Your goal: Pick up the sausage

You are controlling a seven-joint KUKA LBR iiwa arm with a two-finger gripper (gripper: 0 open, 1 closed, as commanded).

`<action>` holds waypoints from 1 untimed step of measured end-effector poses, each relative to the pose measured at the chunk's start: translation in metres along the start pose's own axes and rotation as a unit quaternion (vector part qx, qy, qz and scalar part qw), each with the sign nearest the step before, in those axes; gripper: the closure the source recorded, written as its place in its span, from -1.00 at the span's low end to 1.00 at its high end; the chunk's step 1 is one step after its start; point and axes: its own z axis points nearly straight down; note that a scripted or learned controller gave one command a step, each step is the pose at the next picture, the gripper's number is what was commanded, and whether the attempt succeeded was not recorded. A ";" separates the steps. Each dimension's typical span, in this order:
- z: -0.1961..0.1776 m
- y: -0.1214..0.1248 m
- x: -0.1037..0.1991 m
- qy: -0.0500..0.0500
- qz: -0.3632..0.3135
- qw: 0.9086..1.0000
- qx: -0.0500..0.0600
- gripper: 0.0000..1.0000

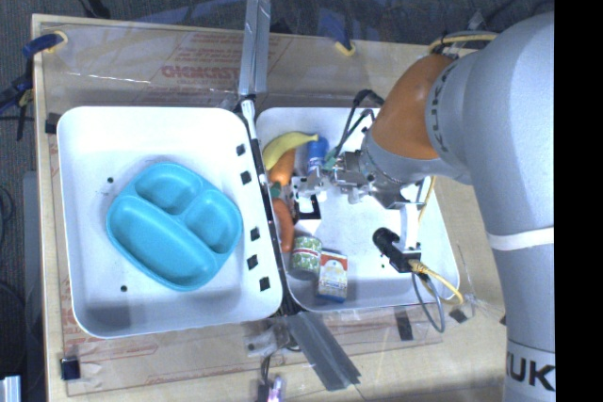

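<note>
The sausage (285,223) is an orange-red stick lying lengthwise along the left wall of the right bin (377,292). My gripper (304,195) hangs low over the right bin's left part, just right of and slightly behind the sausage's upper end. It is open, with white bin floor showing between its dark fingers (309,211) and nothing held. The grey arm with its orange band (415,113) reaches in from the right.
A yellow banana (290,145), an orange piece (280,167) and a blue item (317,150) crowd the right bin's back left. A green can (305,254) and a small carton (332,276) sit in front of the sausage. A blue divided plate (174,223) lies in the left bin (85,146).
</note>
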 end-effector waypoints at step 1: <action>0.010 -0.011 0.044 0.005 0.041 0.999 0.009 -1.00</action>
